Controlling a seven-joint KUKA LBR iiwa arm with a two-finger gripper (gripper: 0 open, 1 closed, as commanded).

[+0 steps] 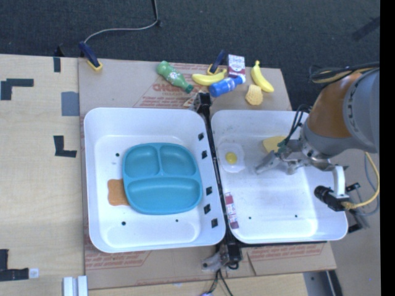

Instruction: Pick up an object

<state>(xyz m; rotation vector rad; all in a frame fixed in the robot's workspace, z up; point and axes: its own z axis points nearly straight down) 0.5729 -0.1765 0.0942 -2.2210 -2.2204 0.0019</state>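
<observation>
In the right bin (278,221), a white fried-egg toy (231,158) lies near the left wall. A flat yellow piece (271,143) lies farther back, partly hidden by the arm. My gripper (275,165) hangs low over the bin floor between them, just right of the egg and just in front of the yellow piece. Its two grey fingers (264,164) stand apart, open, with nothing between them. The left bin (105,227) holds a blue divided plate (162,177) with an orange-brown slice (115,192) tucked under its left edge.
On the cardboard behind the bins lie a green bottle (174,76), two bananas (208,78) (261,79), a blue bottle (223,86), a small carton (236,63) and a yellow wedge (253,95). A black divider (213,165) separates the bins.
</observation>
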